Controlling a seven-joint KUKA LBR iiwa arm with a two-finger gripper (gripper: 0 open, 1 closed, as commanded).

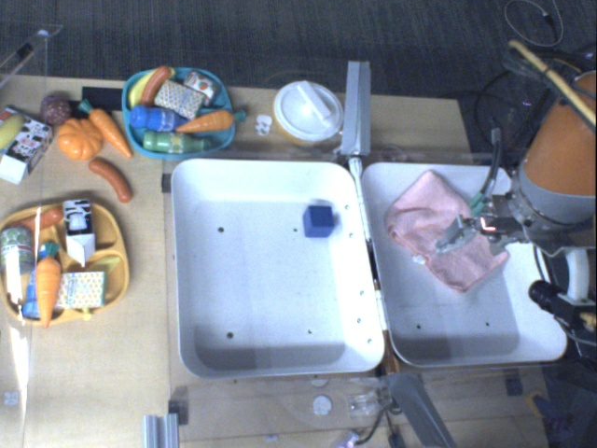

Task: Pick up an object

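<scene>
A pink cloth (431, 224) lies crumpled in the right bin (466, 343), towards its far side. My gripper (454, 238) reaches in from the right and sits low over the cloth's right half, close to or touching the fabric. A small blue cube (319, 220) rests in the left bin (252, 325), near its far right corner and well apart from the gripper. The arm's orange band (560, 147) is at the right edge.
On the bench left of the bins stand a blue bowl (140, 143) and a yellow plate (117, 250), both with toy food. Loose toy vegetables (79, 140) lie between them. A white lidded bowl (308, 110) and a metal post (354, 110) stand behind the bins.
</scene>
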